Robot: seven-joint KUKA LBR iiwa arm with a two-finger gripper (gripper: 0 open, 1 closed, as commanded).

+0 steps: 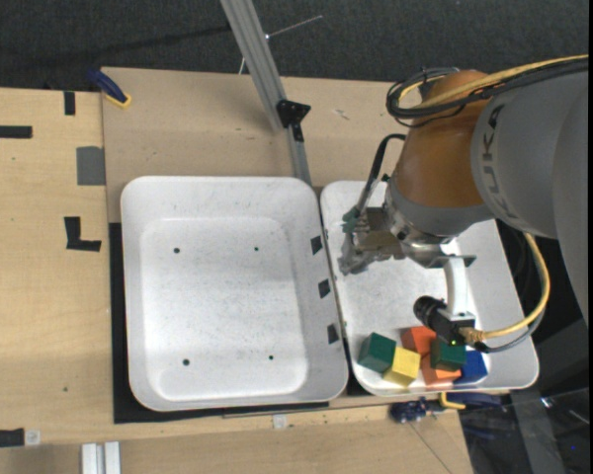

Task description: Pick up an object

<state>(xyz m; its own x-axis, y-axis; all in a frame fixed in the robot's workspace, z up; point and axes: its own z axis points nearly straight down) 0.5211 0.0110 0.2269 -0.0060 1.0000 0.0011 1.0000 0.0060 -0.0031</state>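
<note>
A grey KUKA arm with an orange band leans over the shallow white right-hand bin [376, 265] on the wooden tabletop [198, 117], its claw [356, 250] hanging above the bin's upper left part; whether the claw is spread or pressed together cannot be told. Small wooden blocks cluster in this bin's near corner: a green cube [378, 352], a yellow cube [404, 364], an orange block [418, 340] and a blue block [473, 365]. The larger white left-hand bin [143, 265] sits just beside it.
</note>
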